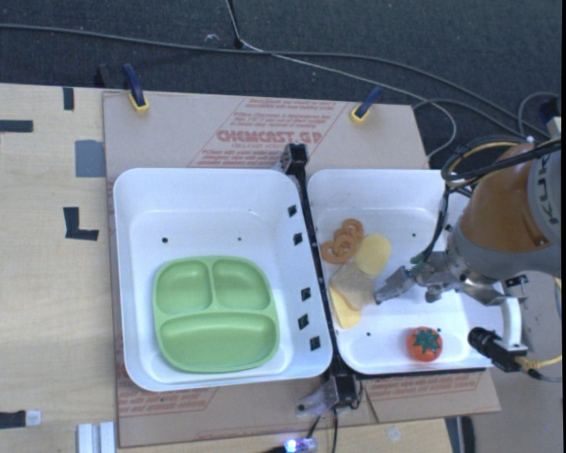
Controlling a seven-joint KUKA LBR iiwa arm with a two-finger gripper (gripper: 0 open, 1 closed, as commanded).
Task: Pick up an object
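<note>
Hand [389,289]: low in right bin [396,189], finger state cannot be told | Target: pale wedge [351,287] just left of tip, beside divider | Alternative: tomato [424,343] nearer front wall | Judgement: short leftward reach.

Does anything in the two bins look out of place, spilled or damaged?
Nothing stands out. The green divided plate lies flat in the left bin. In the right bin, the pretzel, yellow pieces and tomato lie loose but intact. The tool is beside the yellow pieces.
</note>
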